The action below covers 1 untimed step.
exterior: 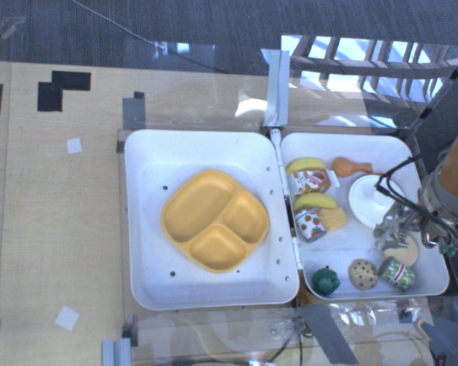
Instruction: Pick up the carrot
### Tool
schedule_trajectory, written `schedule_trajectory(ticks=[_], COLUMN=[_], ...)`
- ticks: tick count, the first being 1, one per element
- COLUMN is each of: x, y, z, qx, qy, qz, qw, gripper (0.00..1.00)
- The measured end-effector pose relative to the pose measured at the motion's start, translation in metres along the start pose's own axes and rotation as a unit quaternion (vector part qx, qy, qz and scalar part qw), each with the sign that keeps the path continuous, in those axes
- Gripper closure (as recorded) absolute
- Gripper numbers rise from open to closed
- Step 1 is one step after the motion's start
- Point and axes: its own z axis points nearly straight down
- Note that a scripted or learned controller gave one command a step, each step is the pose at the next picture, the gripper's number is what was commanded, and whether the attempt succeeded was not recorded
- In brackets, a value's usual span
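Observation:
The carrot (351, 166), an orange tapered piece, lies near the back wall of the right bin (343, 142), between a banana (305, 165) and the white bowl (369, 197). My gripper (392, 232) hangs low over the right side of that bin, in front of the bowl and just above a tan round item (407, 252). It is well to the front right of the carrot and apart from it. The arm's orange band (454, 170) reaches in from the right edge.
The right bin also holds two small cans (312, 181) (311, 224), a second banana (317, 201), a cracker piece (335, 218), a green vegetable (325, 280), a cookie (362, 274) and a green can (398, 274). A yellow divided plate (214, 219) sits in the left bin (145, 204).

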Motion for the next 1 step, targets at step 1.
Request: schedule_trajectory(ticks=[1], x=[0.0070], y=[0.0369], z=[-0.0041], qx=[-0.001], qy=[0.001], qz=[0.108], qw=[0.9942], gripper=[1.00])
